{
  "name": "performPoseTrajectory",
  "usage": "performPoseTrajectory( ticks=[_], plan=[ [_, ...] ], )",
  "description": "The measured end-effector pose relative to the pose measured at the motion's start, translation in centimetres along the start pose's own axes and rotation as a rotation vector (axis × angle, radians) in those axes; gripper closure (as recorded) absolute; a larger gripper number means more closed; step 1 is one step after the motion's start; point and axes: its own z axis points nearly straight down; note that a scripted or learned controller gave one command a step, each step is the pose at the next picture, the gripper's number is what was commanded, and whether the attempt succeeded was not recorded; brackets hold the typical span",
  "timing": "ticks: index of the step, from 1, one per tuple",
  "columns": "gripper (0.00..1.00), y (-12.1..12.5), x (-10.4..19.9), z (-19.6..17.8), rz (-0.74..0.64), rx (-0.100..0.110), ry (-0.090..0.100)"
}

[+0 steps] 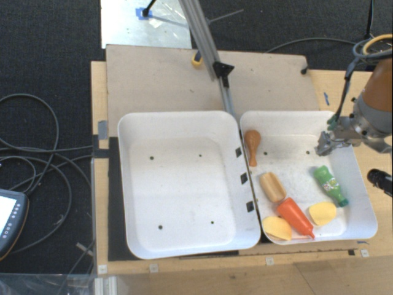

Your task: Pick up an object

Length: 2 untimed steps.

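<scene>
As the toys are lying clustered at the right bin's [362,226] five o'clock, I am hovering the gripper [324,145] at two o'clock above the green bottle [330,185]; its grasp I cannot tell.

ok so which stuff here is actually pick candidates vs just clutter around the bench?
In play:
gripper, above the right bin
green bottle
orange carrot
bread roll
drumstick
two yellow pieces

Lying about:
left bin
grey pole
cables
tablet
</scene>
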Motion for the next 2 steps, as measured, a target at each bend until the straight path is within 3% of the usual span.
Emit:
performPoseTrajectory(
  ticks=[1, 2],
  plan=[
    [1.00, 0.1, 0.0, -0.2, -0.001, 0.006, 0.002],
    [1.00, -0.1, 4.9, 0.5, -0.005, 0.009, 0.005]
  ],
)
